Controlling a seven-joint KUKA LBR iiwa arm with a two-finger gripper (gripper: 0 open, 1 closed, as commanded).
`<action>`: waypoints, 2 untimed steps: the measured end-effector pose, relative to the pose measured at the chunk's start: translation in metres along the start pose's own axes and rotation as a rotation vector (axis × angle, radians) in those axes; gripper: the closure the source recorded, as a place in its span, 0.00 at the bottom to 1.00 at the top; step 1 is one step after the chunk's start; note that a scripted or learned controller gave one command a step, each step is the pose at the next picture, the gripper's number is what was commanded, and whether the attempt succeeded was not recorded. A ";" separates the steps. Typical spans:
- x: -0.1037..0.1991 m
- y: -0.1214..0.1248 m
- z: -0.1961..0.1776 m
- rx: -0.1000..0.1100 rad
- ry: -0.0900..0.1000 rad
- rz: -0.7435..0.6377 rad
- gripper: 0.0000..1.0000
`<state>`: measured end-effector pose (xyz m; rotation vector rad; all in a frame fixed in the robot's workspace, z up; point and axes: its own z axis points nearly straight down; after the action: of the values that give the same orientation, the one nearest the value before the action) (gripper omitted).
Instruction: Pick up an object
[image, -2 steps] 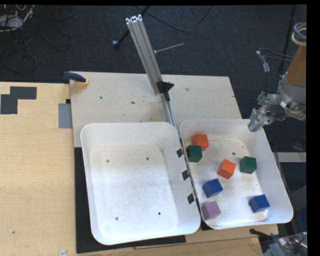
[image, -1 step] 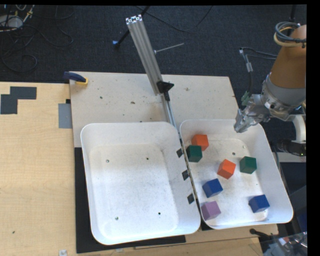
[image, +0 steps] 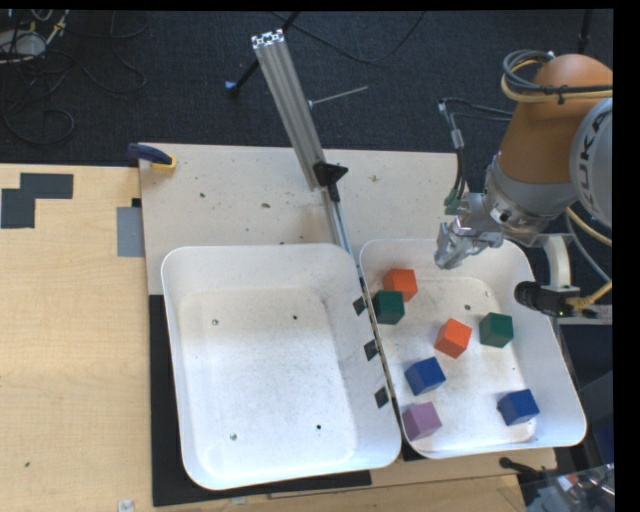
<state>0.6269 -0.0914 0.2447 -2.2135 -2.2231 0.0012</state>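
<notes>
Orange cube of painted wood seen nearest, just down-left of raised metal tool in right white bin; finger spacing impossible to tell.

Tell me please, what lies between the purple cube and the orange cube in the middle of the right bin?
In the camera view, a blue cube lies between the purple cube and the middle orange cube. All three rest on the right bin floor.

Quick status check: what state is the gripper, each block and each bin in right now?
gripper: above right bin's far edge, holding nothing visible
orange blocks: loose in right bin
green blocks: loose
blue blocks: loose
purple block: loose
right bin: holds seven blocks
left bin: no blocks
</notes>
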 end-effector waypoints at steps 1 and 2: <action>0.059 -0.008 -0.001 0.001 0.001 0.000 1.00; 0.117 -0.009 0.013 0.002 0.000 -0.001 1.00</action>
<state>0.6170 0.0259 0.2322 -2.2114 -2.2231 0.0038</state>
